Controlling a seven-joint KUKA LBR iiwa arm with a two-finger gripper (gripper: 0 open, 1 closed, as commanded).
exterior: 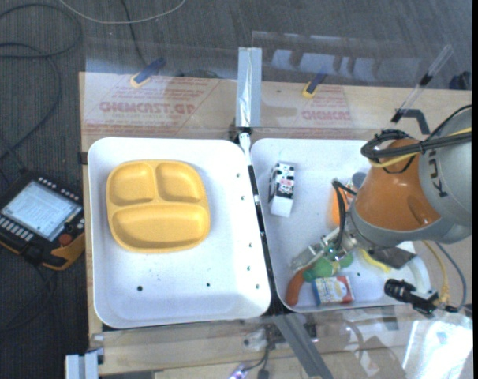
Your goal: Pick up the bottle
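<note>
A yellow tray (pixel 158 204) sits in the left bin (pixel 128 294). The gripper (pixel 327 249) is low in the right bin (pixel 264 160), just above a green bottle (pixel 324 268). A small white box (pixel 282 188) lies near the middle wall.

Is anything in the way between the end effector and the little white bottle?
Nothing visible is. The bottle lies by itself near the upper left of the right bin. The end effector is lower and to its right, with just bare white floor between them.
</note>
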